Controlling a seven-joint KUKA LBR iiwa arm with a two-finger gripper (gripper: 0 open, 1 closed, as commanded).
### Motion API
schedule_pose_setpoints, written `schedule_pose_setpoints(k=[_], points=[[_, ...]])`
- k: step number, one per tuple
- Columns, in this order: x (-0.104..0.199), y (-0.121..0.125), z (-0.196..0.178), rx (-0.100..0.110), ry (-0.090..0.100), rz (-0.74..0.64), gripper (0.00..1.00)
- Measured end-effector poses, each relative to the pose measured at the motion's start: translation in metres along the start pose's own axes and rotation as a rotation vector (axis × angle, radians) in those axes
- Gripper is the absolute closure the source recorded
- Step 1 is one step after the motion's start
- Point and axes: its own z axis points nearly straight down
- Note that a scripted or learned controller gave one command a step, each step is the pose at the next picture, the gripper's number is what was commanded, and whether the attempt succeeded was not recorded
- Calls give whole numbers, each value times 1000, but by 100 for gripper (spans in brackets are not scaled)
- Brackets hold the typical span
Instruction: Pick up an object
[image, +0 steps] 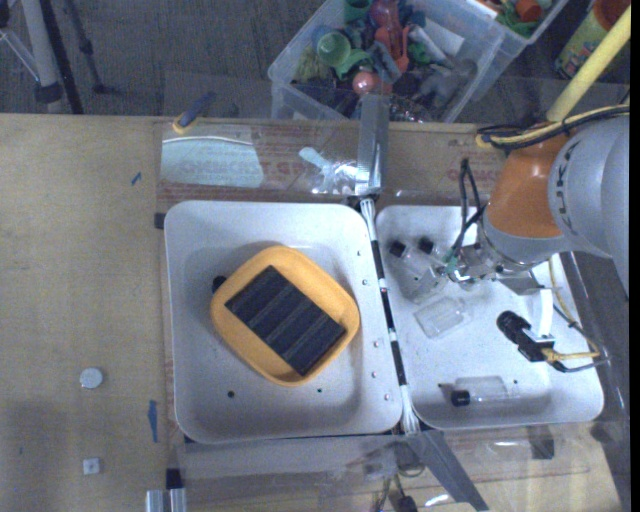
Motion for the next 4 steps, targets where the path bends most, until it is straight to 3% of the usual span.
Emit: schedule_pose_setpoints(k=[1,2,3,4], points=[[-1,2,-12,-7,-2,1,100],[-1,2,-12,-7,-2,1,0],[-13,-74,0,2,2,43,0],[-14,-72,-11,-5,0,46,100]])
